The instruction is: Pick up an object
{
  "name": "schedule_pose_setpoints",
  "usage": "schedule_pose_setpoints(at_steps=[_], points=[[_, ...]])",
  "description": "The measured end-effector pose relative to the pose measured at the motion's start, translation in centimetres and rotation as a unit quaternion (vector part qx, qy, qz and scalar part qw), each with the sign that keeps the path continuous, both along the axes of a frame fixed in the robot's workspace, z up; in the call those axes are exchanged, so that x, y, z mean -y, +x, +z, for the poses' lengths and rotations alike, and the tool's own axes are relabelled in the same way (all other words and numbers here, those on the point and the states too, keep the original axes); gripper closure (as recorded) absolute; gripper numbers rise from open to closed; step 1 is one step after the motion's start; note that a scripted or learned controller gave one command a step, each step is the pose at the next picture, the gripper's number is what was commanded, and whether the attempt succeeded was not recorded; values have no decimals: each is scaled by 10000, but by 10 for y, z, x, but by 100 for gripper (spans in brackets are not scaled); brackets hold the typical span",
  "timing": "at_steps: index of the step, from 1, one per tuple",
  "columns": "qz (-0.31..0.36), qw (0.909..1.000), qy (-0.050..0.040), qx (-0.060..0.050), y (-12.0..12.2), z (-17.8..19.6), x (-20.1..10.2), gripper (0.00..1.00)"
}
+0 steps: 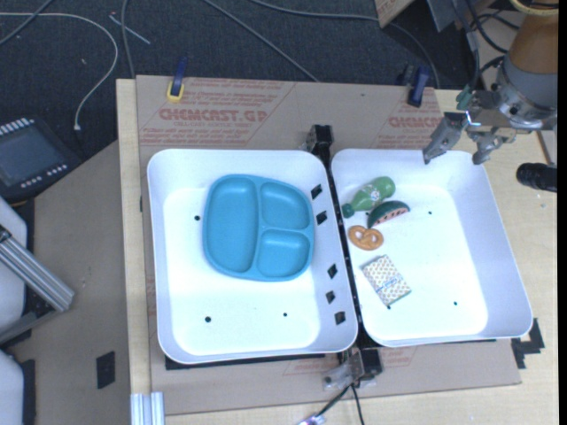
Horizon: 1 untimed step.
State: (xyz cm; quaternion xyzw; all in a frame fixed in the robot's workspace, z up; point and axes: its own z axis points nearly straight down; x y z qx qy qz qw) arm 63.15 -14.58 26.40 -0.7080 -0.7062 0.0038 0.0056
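My gripper (461, 151) hangs over the far edge of the right bin (483, 264), its two fingers spread apart with nothing between them. In that bin's left part lie a green bottle-shaped toy (369, 194), a watermelon slice (389, 212), a small brown pretzel (365, 236) and a patterned flat packet (386, 279). The gripper is well behind and to the right of all of them. A blue divided plate (259, 227) rests in the left bin (177, 273).
Black clips line the seam between the two bins (330, 237). Blue clamps (178, 80) hold the brown board at the far edge. Cables trail over the dark floor behind the bench. The right half of the right bin is bare white.
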Motion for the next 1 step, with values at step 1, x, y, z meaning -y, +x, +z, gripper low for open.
schedule_pose_setpoints(at_steps=[1], points=[[13, 10000, -12, 65, 2, 8, 0, 0]])
